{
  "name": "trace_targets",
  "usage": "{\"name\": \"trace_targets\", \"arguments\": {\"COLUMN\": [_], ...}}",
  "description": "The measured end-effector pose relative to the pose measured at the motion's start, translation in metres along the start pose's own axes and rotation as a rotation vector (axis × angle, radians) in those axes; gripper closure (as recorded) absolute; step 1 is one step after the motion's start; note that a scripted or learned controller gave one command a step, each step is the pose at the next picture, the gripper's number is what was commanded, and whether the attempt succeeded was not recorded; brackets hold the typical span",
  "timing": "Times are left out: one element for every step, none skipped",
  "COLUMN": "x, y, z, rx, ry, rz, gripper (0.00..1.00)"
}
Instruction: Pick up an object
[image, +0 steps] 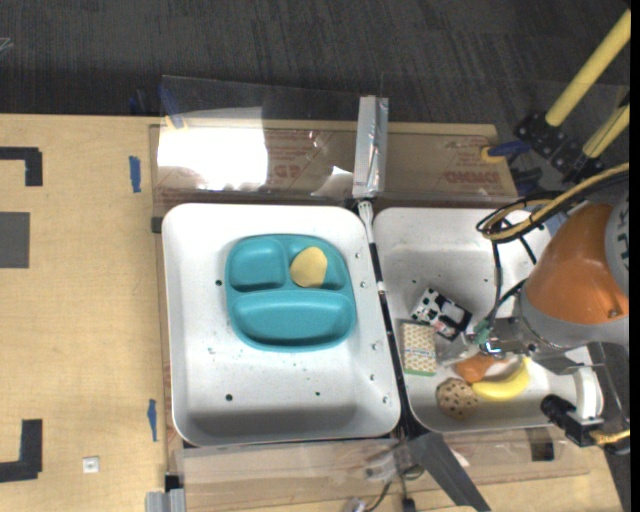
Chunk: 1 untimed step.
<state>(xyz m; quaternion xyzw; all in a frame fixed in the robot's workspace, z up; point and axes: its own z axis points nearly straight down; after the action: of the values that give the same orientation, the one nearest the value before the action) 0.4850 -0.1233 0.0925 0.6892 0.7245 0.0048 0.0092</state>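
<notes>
Two white bins side by side: left bin (200, 400) carrying one teal tray (290, 315) with one yellow ball (309, 266) in its upper right compartment; right bin (420, 250) holding, near its front edge, one banana (505, 385), one cookie (457, 398), one patterned packet (419, 347), one black-and-white box (441, 311), with gripper (487, 345) above banana, finger state impossible to tell.

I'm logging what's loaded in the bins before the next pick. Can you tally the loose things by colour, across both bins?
Teal: 1, the teal plastic divided tray
Yellow: 2, the round yellow lemon-like piece and the yellow toy banana
Orange: 1, the small orange piece
Brown: 1, the brown speckled cookie
Black and white: 1, the small black-and-white box
Patterned: 1, the flat patterned card
Total: 7
</notes>
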Motion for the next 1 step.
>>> {"name": "trace_targets", "arguments": {"x": [0.0014], "y": [0.0482], "z": [0.0056], "rx": [0.01], "ry": [0.006], "rz": [-0.402], "gripper": [0.0]}}
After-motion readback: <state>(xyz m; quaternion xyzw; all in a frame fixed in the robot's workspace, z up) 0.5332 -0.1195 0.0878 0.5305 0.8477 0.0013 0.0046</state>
